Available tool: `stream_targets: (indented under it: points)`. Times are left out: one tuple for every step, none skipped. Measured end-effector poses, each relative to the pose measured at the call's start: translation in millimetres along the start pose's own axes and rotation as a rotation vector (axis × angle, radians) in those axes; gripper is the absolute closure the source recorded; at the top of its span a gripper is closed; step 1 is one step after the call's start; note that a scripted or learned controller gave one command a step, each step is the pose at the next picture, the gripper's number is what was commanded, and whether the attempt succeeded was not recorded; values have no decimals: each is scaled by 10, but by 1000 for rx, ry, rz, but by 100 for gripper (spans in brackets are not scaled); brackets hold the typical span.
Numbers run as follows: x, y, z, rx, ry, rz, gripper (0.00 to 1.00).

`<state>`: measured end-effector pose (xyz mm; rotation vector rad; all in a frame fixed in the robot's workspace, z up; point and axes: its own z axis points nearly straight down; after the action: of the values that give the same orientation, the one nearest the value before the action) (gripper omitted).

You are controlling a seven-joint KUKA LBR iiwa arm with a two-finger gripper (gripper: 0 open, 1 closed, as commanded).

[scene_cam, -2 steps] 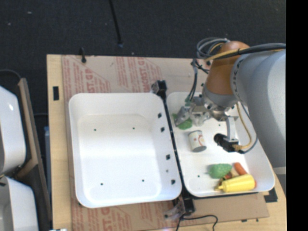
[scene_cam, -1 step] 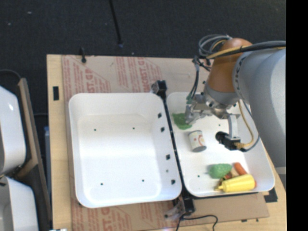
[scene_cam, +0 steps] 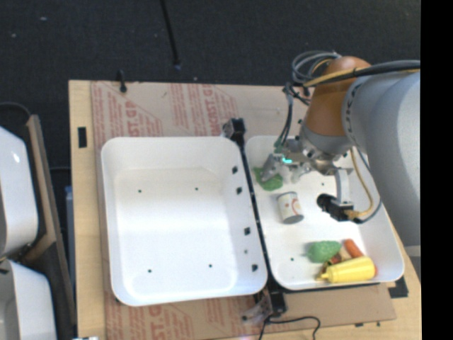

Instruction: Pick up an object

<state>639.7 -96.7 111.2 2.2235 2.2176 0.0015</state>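
1. Left bin [scene_cam: 127, 190]: white, shallow, resting on the counter [scene_cam: 163, 108], touching the right bin [scene_cam: 382, 225] along a dark centre divider.
2. Gripper [scene_cam: 272, 170]: at the right bin's upper-left corner, directly over a green object [scene_cam: 270, 183]. Whether it is open or closed cannot be told.
3. Grey-white cylinder [scene_cam: 289, 207]: just below the gripper, near it, apart from the green object.
4. Lower right corner: green lump [scene_cam: 323, 251], orange piece [scene_cam: 352, 247] and yellow bottle [scene_cam: 350, 270] clustered together, well clear of the gripper.
5. Arm [scene_cam: 333, 112] overhangs the bin's upper right.
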Motion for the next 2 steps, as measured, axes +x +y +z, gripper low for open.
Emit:
stream_targets:
  points:
    - [-136, 136, 108, 2, 0, -1, 0]
    - [9, 423, 102, 1, 0, 19, 0]
